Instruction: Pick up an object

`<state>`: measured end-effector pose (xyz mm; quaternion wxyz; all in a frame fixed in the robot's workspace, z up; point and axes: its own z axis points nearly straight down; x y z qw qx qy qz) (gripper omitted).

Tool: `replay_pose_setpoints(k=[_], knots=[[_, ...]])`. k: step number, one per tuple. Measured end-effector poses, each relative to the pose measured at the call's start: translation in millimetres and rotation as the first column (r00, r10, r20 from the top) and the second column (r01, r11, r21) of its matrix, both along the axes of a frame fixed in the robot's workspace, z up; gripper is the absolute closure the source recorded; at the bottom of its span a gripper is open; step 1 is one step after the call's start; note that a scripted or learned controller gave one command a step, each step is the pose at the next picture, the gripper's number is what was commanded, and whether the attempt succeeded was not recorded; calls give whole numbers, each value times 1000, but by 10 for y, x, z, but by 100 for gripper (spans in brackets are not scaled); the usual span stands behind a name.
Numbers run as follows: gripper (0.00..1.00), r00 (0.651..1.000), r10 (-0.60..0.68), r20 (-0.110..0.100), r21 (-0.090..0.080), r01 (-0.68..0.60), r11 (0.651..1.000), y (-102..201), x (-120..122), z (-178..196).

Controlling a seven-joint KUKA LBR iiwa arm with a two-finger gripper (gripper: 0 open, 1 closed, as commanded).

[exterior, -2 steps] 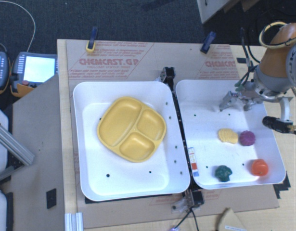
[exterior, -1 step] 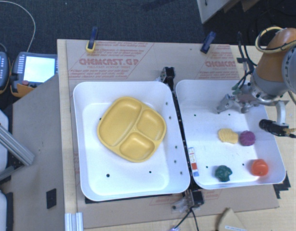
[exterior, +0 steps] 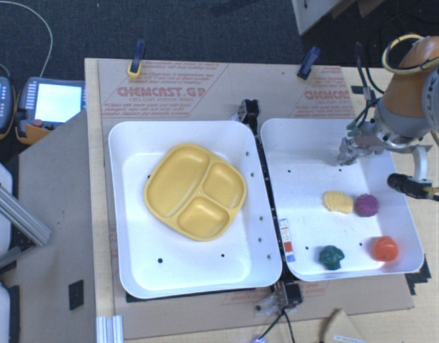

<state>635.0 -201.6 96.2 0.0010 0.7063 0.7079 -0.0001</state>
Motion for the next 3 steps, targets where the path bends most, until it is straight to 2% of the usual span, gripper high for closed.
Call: replay_pose_setpoints(k=[1,3], knots=[[100,1000,0,7,-1,0,1000,88,43,596],[100,1000,-1,6,-1,1,1000,89,-6,1511]])
